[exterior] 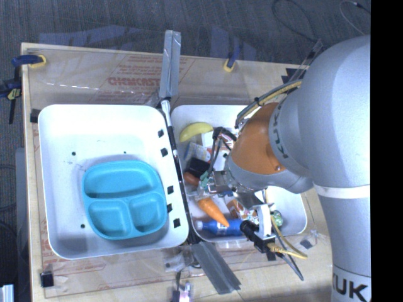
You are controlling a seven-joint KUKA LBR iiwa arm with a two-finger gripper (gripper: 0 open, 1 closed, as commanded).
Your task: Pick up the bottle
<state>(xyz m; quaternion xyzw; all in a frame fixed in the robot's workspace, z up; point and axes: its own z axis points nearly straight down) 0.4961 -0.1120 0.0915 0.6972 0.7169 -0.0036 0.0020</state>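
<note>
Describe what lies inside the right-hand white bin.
In the right bin: a yellow banana at the far end, an orange carrot, and a blue bottle along the near wall. The arm covers the bin's middle, hiding whatever lies beneath.

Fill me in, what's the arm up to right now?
The KUKA arm reaches in from the right and is down over the right bin, which holds a jumble: a banana near the back, a carrot, and a blue bottle lying along the front wall. The wrist hides much of the pile, so I can't tell whether anything is grasped; the bottle looks to be lying in the bin. The left bin holds a blue divided tray.
</note>
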